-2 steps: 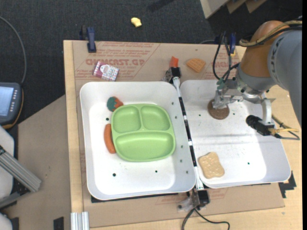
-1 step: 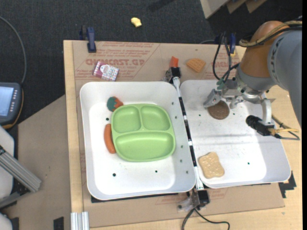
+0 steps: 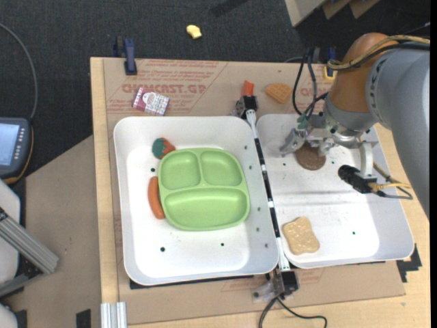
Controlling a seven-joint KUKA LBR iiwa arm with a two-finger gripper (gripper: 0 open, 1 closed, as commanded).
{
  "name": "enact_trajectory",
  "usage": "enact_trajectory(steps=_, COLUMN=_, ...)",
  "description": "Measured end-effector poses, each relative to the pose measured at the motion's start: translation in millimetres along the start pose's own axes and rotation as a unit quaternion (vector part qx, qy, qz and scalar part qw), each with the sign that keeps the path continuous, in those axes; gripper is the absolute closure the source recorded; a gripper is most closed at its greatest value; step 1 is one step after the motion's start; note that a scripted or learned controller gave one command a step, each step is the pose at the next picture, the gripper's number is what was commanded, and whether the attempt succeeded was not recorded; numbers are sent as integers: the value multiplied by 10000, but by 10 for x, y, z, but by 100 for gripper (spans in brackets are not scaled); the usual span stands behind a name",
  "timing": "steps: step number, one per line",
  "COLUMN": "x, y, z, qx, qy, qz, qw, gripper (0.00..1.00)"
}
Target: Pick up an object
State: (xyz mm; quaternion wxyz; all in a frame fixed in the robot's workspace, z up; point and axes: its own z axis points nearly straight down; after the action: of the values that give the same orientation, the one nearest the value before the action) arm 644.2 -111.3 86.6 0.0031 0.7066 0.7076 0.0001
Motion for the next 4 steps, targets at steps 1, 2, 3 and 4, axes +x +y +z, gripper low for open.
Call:
enact_trajectory(steps=1, x=-10, y=26, z=-143, qx=-50, qy=-15, qz=-6, qw=10000, gripper=100)
enact_trajectory(steps=2, x=-10, y=21, z=-133, qx=-41, qy=-15, qz=-4, qw=10000, gripper=0)
enact_trajectory(steps=3, x=141, y=248, z=-4, qx=-16, qy=0, qz=-7, qw=10000, gripper=0)
enact_trajectory(steps=4, x=36, y=-75, z=-20, qx=-13, qy=11, qz=9, qw=10000, gripper=0)
